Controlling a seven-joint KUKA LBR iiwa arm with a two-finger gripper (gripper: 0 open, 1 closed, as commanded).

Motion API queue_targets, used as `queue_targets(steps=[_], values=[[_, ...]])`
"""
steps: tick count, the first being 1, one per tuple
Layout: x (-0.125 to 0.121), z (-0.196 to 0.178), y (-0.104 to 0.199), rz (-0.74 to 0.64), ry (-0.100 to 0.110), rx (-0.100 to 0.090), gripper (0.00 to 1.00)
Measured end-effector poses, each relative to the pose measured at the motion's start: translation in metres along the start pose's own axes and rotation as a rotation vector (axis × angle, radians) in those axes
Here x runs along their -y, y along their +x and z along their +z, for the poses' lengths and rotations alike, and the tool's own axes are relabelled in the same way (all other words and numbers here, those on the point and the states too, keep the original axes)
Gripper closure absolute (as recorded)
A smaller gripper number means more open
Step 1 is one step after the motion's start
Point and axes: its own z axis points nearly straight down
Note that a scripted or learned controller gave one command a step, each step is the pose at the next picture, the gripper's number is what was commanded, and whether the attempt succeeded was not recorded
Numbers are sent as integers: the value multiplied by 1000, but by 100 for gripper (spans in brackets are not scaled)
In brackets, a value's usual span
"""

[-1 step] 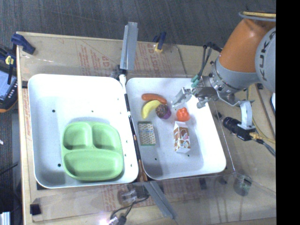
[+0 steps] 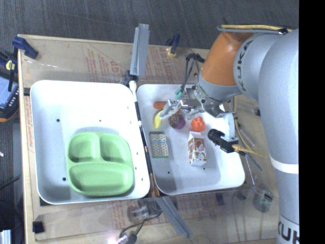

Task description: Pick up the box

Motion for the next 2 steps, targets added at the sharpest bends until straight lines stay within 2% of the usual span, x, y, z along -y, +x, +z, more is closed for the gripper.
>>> queue_targets(steps=[1, 2], values=[[36, 95, -80, 115, 0, -1, 0], [-56, 92, -73, 139, -2, -2, 0]])
